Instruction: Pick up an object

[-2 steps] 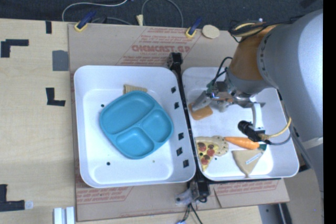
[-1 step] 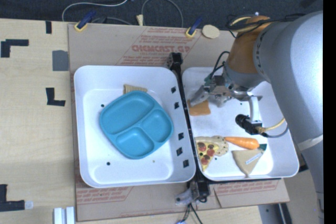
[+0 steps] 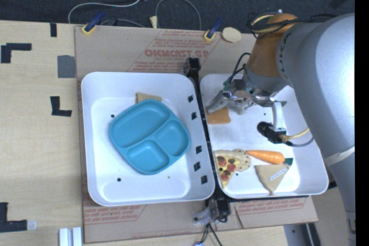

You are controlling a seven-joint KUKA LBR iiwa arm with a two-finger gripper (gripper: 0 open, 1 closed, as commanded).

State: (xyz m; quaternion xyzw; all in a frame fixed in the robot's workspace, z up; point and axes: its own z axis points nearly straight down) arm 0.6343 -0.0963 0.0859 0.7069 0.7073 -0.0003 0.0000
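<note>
My gripper [image 3: 229, 103] reaches down into the upper left part of the right bin [image 3: 308, 150]. It hangs just above a tan bread slice [image 3: 219, 117], and I cannot tell whether it touches the slice. Near the front of the same bin lie a pizza slice [image 3: 230, 162], an orange carrot [image 3: 266, 155] and a pale wedge [image 3: 271, 176]. In the left bin [image 3: 95, 124] sits a blue divided plate [image 3: 150, 136], with a tan piece [image 3: 146, 97] partly hidden behind its far edge.
The grey arm with its orange band [image 3: 271, 52] covers the right bin's far right side. A black cable fitting [image 3: 271, 131] hangs over the bin's middle. The two bins meet at a wall with black clips [image 3: 199, 124]. Cardboard lies under both bins.
</note>
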